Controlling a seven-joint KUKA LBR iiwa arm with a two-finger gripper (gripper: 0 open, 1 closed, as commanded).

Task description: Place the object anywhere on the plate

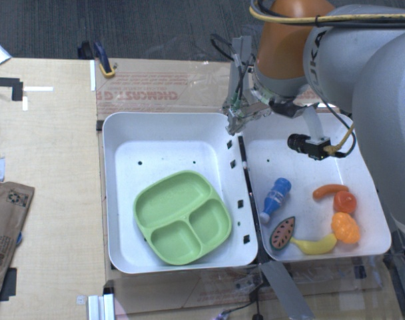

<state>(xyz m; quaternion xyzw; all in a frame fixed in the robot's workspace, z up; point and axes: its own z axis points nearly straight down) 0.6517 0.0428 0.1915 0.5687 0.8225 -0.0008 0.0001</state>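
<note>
A light green plate [172,204] with three compartments lies in the left white bin [122,152], toward its front, with nothing on it. In the right bin [302,169] lie a blue bottle [274,197], a watermelon slice [282,233], a yellow banana [316,245], an orange fruit [346,228], a red round fruit [344,202] and an orange-red pepper-like piece [329,191]. My gripper [235,125] hangs over the far end of the divider between the two bins, well away from all of these. Nothing shows in it.
Cardboard with red print [162,92] lies behind the bins. A blue-and-yellow clamp [104,62] sits at the back left. A black cable connector [310,145] dangles from the arm over the right bin. A brown paper bag [6,225] lies on the bench at left.
</note>
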